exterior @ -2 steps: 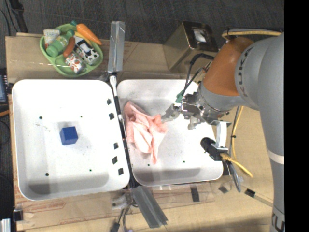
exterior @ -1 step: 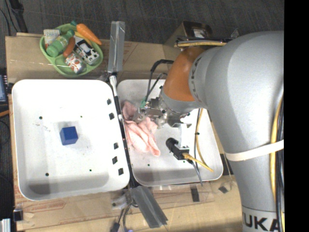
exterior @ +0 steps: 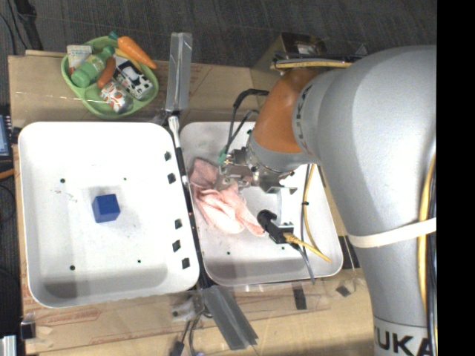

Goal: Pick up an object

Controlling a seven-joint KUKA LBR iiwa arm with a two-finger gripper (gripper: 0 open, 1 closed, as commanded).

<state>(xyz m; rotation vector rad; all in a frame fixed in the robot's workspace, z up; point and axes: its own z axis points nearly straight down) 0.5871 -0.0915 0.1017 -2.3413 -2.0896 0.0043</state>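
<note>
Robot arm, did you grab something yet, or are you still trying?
Done: the arm has reached into the right bin, and the gripper is down at the pink cloth.
In hand: nothing I can be sure of. The wrist hides the fingers, so a grip cannot be confirmed.
Left: lifting an object clear of the bin. The cloth lies on the bin floor, and the blue cube sits in the left bin.

Green bowl [exterior: 85,95] of toy food beyond the left bin [exterior: 44,273], carrot [exterior: 135,50] on its rim
</note>
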